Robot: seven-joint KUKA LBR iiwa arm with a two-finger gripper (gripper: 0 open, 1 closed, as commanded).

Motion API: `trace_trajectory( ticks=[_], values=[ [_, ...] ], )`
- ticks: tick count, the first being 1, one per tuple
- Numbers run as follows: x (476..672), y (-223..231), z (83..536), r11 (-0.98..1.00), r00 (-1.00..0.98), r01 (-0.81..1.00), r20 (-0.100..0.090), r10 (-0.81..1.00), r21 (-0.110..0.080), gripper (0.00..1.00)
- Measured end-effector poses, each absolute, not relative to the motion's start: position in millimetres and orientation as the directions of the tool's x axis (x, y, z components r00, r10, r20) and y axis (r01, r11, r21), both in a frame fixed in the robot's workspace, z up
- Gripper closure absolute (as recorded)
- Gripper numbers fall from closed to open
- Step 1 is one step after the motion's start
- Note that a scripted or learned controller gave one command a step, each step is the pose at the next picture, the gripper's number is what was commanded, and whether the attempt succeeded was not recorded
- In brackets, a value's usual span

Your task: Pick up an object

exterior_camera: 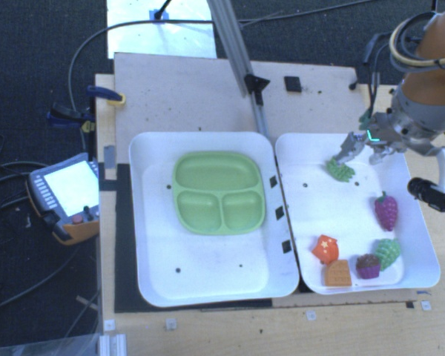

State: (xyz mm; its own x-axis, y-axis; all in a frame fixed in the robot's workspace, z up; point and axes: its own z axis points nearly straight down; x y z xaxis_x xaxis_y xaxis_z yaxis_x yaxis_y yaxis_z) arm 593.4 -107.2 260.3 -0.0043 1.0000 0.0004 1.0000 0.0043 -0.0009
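I'm looking down on a pale bench (208, 87) set on dark carpet, with cables trailing off its left side and a teach pendant (65, 197) lying on the floor there. On the bench, the left bin (152, 273) carries a green divided plate (219, 193) in its upper middle; I see bare white floor all along its left wall and across its near half, so there is plenty of open room there. The two bins meet at a shared edge down the middle. In the right bin (311, 199), the left and central floor is open; the toys crowd the right and near sides. A green leafy toy (340, 170) lies near the far wall, and the gripper (354, 148) sits just above it, touching or nearly so; I cannot tell whether it is grasping or released. A purple grape bunch (386, 211) lies by the right wall. Along the near edge sit an orange-red piece (325, 248), a tan block (338, 274), a small purple piece (368, 265) and a green bunch (388, 251), packed close together.
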Motion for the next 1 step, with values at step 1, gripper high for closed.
trace_trajectory(
  ticks=[1],
  values=[
    [594.0,-107.2,261.5,0.005,-0.005,1.000,0.000,1.000,0.002,0.00]
  ],
)
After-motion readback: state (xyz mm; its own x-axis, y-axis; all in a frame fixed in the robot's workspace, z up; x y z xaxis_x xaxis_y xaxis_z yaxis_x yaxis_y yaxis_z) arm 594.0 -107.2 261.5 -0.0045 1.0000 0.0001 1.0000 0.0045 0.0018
